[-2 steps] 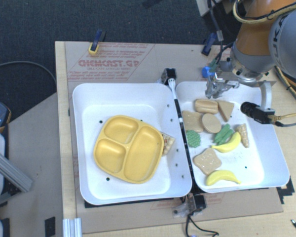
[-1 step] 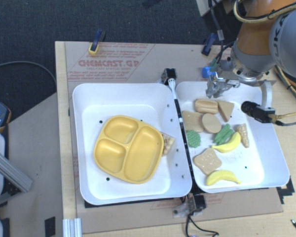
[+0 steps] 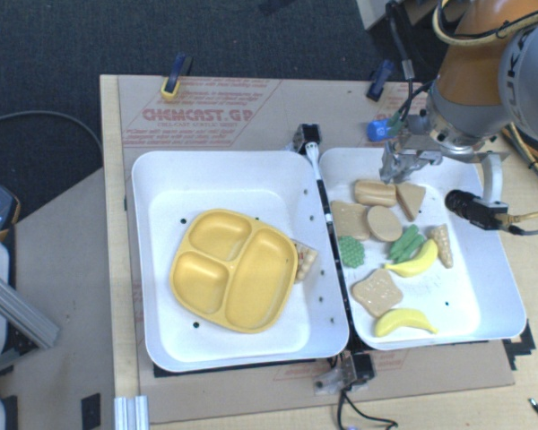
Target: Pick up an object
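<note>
Two white bins are sitting side by side on the bench, and the left bin (image 3: pixel 152 240) is filling the centre-left of the frame, holding a yellow divided plate (image 3: pixel 233 270) that is lying flat with its three compartments facing up. A small tan piece (image 3: pixel 305 260) is peeking out from under the plate's right edge, touching it. Moving right, the right bin (image 3: pixel 498 285) is carrying a loose cluster of toy foods: a tan bread roll (image 3: pixel 375 193) is lying near the upper middle, a wedge-shaped tan slice (image 3: pixel 411 200) is resting just beside it, a round tan biscuit (image 3: pixel 385 224) is sitting below them, and a green leafy piece (image 3: pixel 351 252) is lying near the bin's left wall. Further down, a banana (image 3: pixel 414 261) is overlapping a green vegetable (image 3: pixel 406 242), a square cracker (image 3: pixel 377 292) is lying flat, and a second banana (image 3: pixel 405 322) is resting nearest the lower edge. In the upper right, the gripper (image 3: pixel 402 165) is hanging over the roll and the wedge (whether it is touching either one, I cannot tell), and how far it is spread cannot be made out here.
</note>
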